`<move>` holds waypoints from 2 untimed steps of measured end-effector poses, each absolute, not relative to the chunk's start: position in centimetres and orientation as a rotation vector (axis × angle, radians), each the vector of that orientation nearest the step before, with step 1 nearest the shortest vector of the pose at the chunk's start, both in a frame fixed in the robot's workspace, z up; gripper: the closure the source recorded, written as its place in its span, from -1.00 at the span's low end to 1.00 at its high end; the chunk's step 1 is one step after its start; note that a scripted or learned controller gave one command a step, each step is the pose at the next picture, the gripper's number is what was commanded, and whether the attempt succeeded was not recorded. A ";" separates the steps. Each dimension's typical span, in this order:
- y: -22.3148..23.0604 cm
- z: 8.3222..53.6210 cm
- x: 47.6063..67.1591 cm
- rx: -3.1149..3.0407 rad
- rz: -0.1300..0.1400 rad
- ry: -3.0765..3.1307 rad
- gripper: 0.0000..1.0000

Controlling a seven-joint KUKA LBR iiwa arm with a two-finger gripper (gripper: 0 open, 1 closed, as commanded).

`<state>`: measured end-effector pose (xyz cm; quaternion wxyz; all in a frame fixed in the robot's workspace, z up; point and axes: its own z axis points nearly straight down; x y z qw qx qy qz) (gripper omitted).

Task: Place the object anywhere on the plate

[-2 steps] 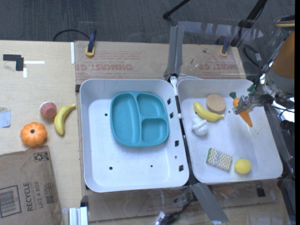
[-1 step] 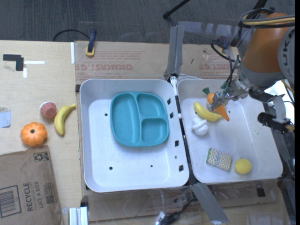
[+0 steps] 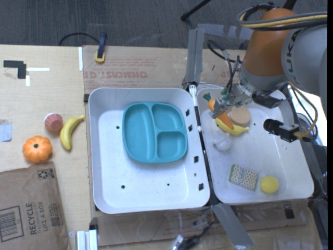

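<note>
While the arm reaches into the right bin, this is how the scene reads.

Gripper: the gripper (image 3: 225,104) is low over a cluster of toy food in the far part of the right bin (image 3: 299,191); I cannot tell how it is set, nor whether anything is in its grasp.

Object: most likely the orange carrot-like piece (image 3: 225,122) directly under the tool, touching a yellow banana (image 3: 237,129) and a tan round piece (image 3: 241,115) just beside it on the arm's side.

Plate: the teal plate (image 3: 155,131) lies in the left bin (image 3: 99,155), well away from the tool across the wall between the bins, with 3 compartments.

Handling: by its look the carrot is a light, stiff plastic toy, smooth and probably slippery, not fragile. Its taper suggests taking it across the thicker middle; near the tip it could squirt out. The neighbours pressed against it may get caught too.

Count, right bin: 1 carrot piece, 1 banana, 1 tan round, 1 patterned sponge-like block (image 3: 243,176), 1 yellow ball (image 3: 269,185), both nearer the camera than the tool, plus 1 small pale item (image 3: 222,144) too faint to name.

Count, bench beyond the left bin: 1 small pumpkin (image 3: 37,149), 1 second banana (image 3: 69,132), 1 pink cupcake-like toy (image 3: 53,122).

Bins: 2.
</note>
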<state>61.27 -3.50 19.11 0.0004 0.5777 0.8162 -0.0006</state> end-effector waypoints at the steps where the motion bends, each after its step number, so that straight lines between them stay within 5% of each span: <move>1: 1.6 19.1 61.2 1.893 -0.002 2.506 1.00; 2: 1.6 19.1 61.2 1.893 -0.002 2.506 -1.00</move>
